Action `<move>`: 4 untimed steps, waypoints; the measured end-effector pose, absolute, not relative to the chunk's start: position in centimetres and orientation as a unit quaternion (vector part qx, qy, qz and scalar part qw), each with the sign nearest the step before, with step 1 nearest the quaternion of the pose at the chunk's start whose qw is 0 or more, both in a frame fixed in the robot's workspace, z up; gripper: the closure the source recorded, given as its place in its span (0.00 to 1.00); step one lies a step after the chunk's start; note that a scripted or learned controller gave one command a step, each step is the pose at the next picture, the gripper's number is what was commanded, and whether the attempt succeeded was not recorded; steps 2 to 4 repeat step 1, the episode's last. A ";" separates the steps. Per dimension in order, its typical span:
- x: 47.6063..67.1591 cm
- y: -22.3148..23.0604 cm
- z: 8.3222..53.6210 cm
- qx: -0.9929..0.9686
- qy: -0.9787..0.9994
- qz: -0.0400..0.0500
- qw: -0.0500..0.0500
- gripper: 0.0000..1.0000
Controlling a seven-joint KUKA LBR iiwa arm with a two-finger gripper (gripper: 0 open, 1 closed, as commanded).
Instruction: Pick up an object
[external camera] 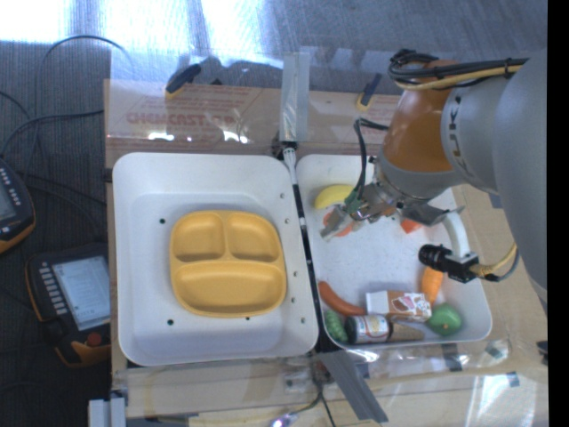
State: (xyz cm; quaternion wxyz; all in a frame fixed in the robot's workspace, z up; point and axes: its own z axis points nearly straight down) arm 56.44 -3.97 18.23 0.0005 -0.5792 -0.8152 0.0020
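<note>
Nearest the camera, a bottle (378, 329) lies crosswise along the right bin's (391, 265) front wall. Farther back, my gripper (342, 221) hangs low, grip unreadable; the banana (332, 196) sits just beyond, curving across my reach.

Strong light enters from the top of the view, blowing out the floor (178, 7) there to near white; the left bin (133, 238) and right bin (391, 247) are evenly lit with soft, faint shadows; overall focus is slightly soft; the arm (498, 123) nearest the lens is blurred.
</note>
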 end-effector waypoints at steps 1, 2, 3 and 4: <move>63.7 0.2 22.7 -0.621 -0.784 0.003 0.000 1.00; 63.7 0.2 22.7 -0.621 -0.784 0.003 0.000 1.00; 63.7 0.2 22.7 -0.621 -0.784 0.003 0.000 1.00; 63.7 0.2 22.7 -0.621 -0.784 0.003 0.000 1.00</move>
